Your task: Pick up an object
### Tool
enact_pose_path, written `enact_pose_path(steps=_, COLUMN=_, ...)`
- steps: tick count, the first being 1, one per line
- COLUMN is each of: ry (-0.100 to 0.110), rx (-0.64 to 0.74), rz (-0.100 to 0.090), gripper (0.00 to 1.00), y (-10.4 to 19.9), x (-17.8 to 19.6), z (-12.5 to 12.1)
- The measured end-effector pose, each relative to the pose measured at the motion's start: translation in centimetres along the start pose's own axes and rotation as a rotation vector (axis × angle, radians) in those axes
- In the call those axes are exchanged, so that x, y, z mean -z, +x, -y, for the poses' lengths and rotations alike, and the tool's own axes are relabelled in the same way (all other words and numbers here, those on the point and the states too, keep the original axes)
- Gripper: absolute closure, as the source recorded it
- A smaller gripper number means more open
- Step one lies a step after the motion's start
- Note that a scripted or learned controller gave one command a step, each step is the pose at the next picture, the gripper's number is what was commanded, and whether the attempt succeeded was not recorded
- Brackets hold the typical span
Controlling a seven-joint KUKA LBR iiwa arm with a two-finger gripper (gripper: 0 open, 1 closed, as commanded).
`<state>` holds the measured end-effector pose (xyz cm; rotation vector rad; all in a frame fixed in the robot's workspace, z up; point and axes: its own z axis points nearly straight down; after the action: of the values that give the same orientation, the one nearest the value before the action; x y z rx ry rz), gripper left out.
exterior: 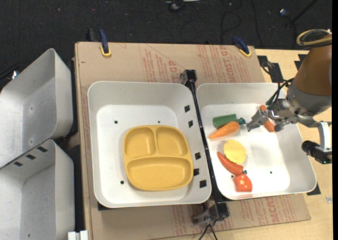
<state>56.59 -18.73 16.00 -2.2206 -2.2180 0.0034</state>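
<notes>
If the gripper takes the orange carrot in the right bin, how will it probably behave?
The carrot looks like a moulded toy, so it is probably stiff and light. Its tapered, rounded body may roll or pivot if pushed sideways. It lies against the green piece, which could shift with it. Its smooth surface might slip in a grasp at the thin tip.
</notes>
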Motion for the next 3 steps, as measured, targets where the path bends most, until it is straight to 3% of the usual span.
enact_pose_path(steps=1, ry=0.001, rx=0.001, rz=-0.001, gripper=0.00, y=0.4, x=-6.3, z=-0.3)
enact_pose_path(steps=2, ry=-0.003, rx=0.000, rz=0.000, gripper=0.00, y=0.4, x=-6.8, z=-0.4)
enact_pose_path(steps=3, ry=-0.005, rx=0.000, rz=0.001, gripper=1.00, y=0.4, x=-5.7, z=-0.4)
